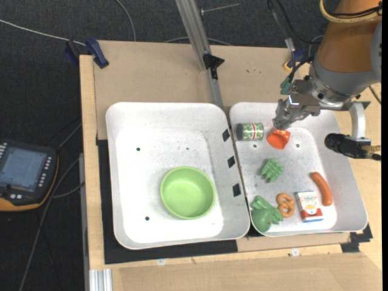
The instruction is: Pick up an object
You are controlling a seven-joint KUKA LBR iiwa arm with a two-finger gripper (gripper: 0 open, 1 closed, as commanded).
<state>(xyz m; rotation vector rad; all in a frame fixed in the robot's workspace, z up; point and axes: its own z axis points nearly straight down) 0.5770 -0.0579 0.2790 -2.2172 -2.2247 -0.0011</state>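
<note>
Hanging over the far end of the right bin (339, 162), the gripper (284, 122) sits just above a small orange cup (279, 139), and from where I stand the cup looks tucked right under the tips, though I cannot tell whether the jaws are spread, closed, or gripping it. Just beside the cup lies a green can (250, 131) on its side, so a clean grab probably means coming straight down and keeping clear of that can. Further along the bin are a green toy (271, 170), a sausage (321, 188), a pretzel (285, 204) and a small carton (309, 206), all well apart. The left bin (130, 132) holds a green bowl (187, 192).
</note>
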